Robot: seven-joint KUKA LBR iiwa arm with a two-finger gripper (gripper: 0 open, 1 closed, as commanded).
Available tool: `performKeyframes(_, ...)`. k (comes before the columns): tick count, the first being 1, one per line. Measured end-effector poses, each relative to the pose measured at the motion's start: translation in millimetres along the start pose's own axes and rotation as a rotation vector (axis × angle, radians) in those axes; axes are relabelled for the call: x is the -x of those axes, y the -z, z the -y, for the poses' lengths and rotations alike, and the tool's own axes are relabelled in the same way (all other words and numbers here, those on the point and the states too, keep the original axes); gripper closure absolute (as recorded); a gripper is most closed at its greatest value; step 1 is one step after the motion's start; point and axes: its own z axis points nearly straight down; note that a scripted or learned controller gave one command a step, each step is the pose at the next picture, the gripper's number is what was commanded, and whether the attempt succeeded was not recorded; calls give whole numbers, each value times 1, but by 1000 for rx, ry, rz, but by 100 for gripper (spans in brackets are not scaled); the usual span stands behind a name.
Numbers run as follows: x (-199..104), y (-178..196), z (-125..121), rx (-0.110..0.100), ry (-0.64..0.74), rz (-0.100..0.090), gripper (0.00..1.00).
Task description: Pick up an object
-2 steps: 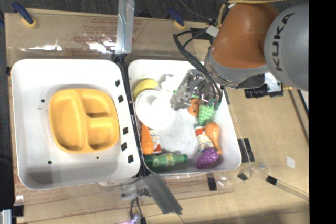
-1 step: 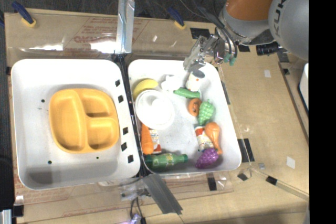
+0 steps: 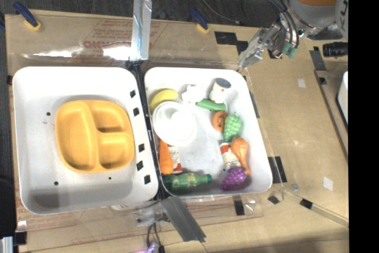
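The right bin holds several toy items. Among them are a white cup, a yellow piece, a white mug with a dark inside, green grapes, purple grapes, a green bottle lying on its side and an orange carrot-like piece. My gripper hangs above the bench just outside the right bin's far right corner, pointing down and left. It is apart from every item, and nothing shows in it.
A yellow divided tray lies in the left bin. A silver tape strip stands at the far end of the wall between the bins. Blue clamps sit on the bench's back edge.
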Motion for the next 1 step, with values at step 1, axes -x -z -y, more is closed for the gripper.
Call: performKeyframes(1,-64,-184,-34,-3,-53,-16,100)
